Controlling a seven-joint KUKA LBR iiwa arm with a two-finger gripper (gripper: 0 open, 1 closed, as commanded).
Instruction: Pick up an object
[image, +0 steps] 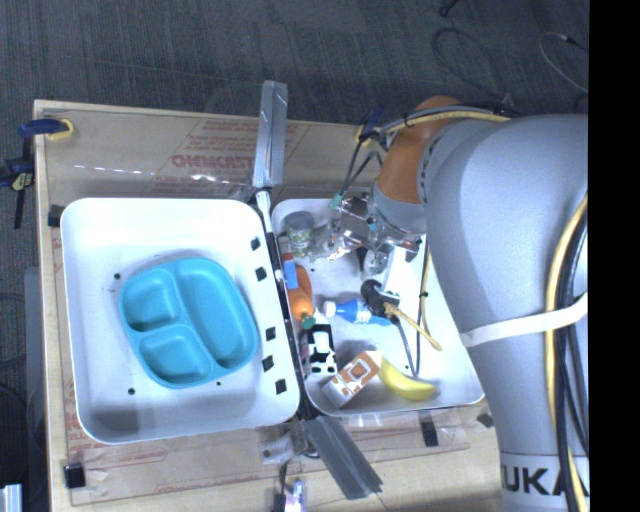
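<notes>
My gripper (345, 237) is down in the far part of the right bin (455, 385), under the orange-banded wrist. Just left of it stands a small greyish jar (298, 238) against the bin's left wall. An orange carrot-like piece (299, 297) lies nearer along that wall. A blue bottle with a white cap (356, 313) lies in the middle of the bin. Toward the front are a black-and-white toy (320, 350), a brown-and-white box (355, 376) and a yellow banana (406, 384). Nothing shows between the gripper and these things.
The left bin (90, 250) holds a blue divided plate (186, 320). The big grey arm covers the right bin's right side. A grey metal divider (270, 130) runs between the two bins.
</notes>
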